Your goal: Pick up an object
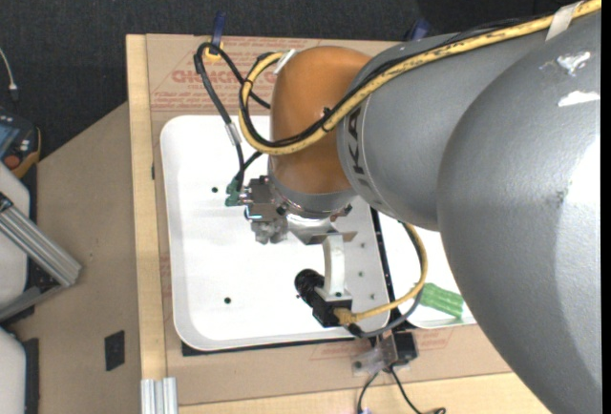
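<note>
pincer [263,217] low in left bin [191,240], grip state unclear; should centre over small green object [232,199] before lifting

Glossy white bin [191,240]; matt grey arm [496,164]

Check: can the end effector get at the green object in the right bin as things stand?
Probably not directly: the end effector sits low over the left bin, while the green object lies beneath the arm's bulk.
</note>
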Robot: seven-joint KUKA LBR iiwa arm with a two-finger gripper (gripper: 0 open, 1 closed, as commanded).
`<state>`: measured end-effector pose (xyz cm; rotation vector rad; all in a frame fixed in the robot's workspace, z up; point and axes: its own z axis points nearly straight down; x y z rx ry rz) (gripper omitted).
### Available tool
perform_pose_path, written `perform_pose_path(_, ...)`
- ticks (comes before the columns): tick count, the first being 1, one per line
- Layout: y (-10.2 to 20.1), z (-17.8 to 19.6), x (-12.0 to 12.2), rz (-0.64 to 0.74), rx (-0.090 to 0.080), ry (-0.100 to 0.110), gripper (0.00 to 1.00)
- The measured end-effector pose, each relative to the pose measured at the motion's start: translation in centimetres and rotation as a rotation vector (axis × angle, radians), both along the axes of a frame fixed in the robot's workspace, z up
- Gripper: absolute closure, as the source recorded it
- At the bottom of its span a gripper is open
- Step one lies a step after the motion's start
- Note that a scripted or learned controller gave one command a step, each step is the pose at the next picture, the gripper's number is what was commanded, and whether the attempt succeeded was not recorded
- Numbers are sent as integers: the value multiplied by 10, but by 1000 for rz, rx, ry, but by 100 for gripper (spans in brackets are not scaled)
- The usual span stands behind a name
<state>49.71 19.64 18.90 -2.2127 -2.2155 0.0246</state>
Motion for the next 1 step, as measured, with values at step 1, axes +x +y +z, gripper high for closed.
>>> perform_pose_path(1,31,19,-20,3,6,-17,100)
